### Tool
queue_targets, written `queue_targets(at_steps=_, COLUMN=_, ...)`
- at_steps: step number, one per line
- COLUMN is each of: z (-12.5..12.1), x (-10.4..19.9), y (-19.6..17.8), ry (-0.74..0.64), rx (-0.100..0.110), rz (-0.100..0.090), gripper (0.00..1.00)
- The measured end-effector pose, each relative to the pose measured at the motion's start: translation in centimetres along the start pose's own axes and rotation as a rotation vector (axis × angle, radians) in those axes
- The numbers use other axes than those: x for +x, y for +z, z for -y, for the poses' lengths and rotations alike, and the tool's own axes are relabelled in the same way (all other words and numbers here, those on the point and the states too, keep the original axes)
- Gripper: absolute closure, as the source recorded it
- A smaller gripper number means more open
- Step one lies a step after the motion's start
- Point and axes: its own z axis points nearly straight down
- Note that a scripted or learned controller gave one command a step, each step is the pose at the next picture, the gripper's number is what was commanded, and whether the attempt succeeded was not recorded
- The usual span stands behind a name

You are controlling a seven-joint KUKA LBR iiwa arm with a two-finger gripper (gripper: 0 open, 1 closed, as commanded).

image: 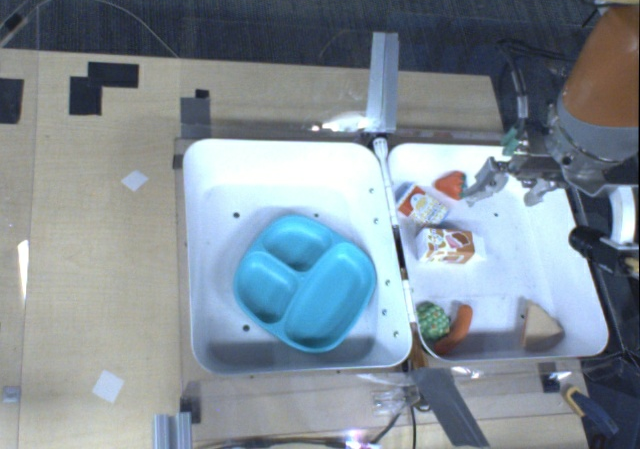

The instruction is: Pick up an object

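small food-like toys lie scattered in the right white bin (590, 332): a red rounded piece (452, 182) near its far left corner, a white and red packet (423, 205) just beside it, a small printed carton (446, 245) a little nearer the camera, a green bumpy piece (432, 320) touching an orange-red sausage shape (456, 326) at the near left corner, and a tan wedge (539, 327) by the near right edge. the grey arm with an orange band (603, 67) reaches in from the right, and its gripper (508, 177) hangs over the far part of this bin, close to the red rounded piece. nothing shows between the jaws, which look spread apart. the left white bin (215, 237) carries a blue divided plastic plate (305, 281) with 3 compartments. both bins sit side by side on the pale wooden bench (90, 267).
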Motion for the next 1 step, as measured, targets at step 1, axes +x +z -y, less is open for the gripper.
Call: queue_targets(at_steps=1, z=3.86, x=-6.61, y=12.57, ry=0.009, rx=0.002, rz=0.000, gripper=0.00)
